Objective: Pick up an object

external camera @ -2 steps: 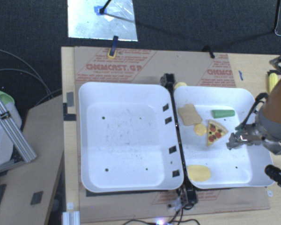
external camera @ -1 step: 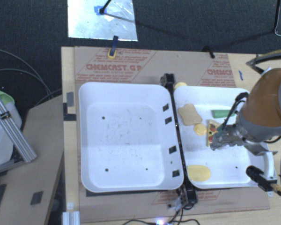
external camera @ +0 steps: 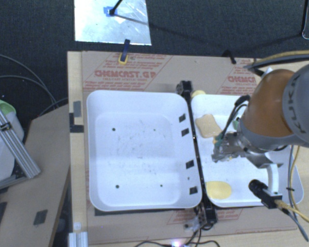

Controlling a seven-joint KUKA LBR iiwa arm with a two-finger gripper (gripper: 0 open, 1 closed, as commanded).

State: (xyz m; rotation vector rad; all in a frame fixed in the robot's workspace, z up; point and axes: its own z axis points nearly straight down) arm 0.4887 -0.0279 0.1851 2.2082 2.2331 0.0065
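We see an evenly lit, fairly bright overhead scene. The two white bins (external camera: 139,153) look slightly washed out, and a metal sheet (external camera: 112,14) at the top glints with glare. Shadows are soft. Fine detail is slightly blurred throughout.

tan sponge (external camera: 207,125), yellow disc (external camera: 218,190), right bin (external camera: 232,103)

The arm (external camera: 278,112) is showing a grey shell with 1 broad orange band above the wrist, dark lettering running down its side, and black cables trailing to a metallic gripper (external camera: 224,151).
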